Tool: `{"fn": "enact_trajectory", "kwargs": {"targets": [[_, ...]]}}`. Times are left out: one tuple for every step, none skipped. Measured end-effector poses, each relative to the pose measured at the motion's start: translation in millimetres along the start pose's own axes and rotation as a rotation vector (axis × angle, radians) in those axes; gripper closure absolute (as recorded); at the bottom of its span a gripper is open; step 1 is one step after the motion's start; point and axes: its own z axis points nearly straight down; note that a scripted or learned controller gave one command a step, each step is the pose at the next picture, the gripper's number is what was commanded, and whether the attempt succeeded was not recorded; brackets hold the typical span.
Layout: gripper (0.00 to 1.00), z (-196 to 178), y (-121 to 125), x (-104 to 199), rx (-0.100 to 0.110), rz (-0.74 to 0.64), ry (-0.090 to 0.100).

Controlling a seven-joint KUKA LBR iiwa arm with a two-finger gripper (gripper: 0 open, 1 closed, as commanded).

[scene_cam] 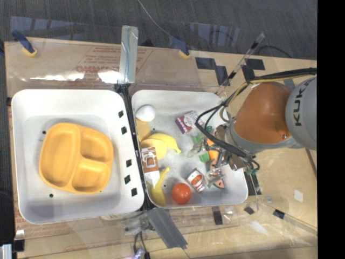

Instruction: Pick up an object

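The right bin [161, 97] holds several small objects. A white ball [145, 113] lies at its far left, with yellow bananas [160, 143] below it and another banana [158, 190] near the front. A red tomato [181, 193] sits at the front, next to a small red-and-white packet [195, 180]. A purple-and-white packet [186, 122] lies toward the back. My gripper [214, 159] is low in the bin's right half, over a small orange-and-green item [207, 155]. The orange wrist band [262, 115] and cables hide much of it.
The left bin [21, 144] holds a yellow divided tray [75, 157]. A brown-and-white packet [149, 158] leans at the right bin's left wall. A metal post [128, 53] stands behind the divider between the bins. Cardboard bench surface surrounds both bins.
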Motion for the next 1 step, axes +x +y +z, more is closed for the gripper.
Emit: {"fn": "enact_trajectory", "kwargs": {"targets": [[0.0, 26.7, -13.7, -28.3, -0.013, -0.177, 0.014]]}}
